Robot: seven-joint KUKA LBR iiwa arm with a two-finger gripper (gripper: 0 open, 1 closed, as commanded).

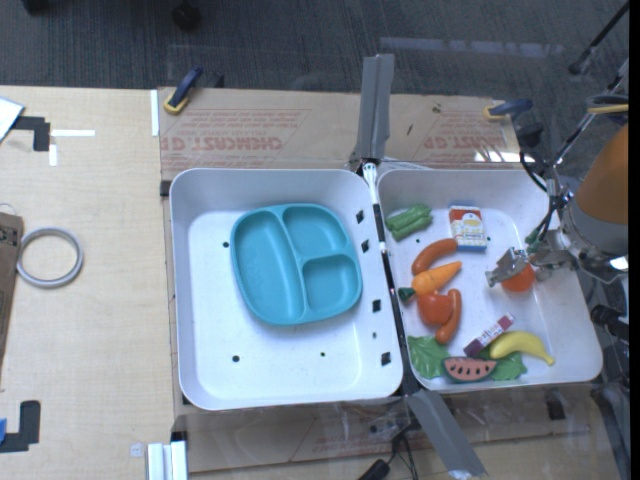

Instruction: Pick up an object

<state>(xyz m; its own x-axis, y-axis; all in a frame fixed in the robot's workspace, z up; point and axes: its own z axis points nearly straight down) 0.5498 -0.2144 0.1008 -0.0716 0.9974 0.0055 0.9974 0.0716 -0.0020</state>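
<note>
From my remote station, the end effector (pixel 507 265) hangs low in the right bin (pixel 575 353), touching a small orange-red fruit (pixel 518 280) by the far-right wall. Whether it grips or stands released, I cannot tell. I judge a centred, straight-down approach on the fruit, clear of the bin wall, works best.

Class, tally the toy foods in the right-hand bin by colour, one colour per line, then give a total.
Green: 2, the bean pods and the lettuce leaf
Orange or red: 5, sausage, carrot, pepper, round piece by the gripper, watermelon slice
Yellow: 1, banana
Total: 8
</note>
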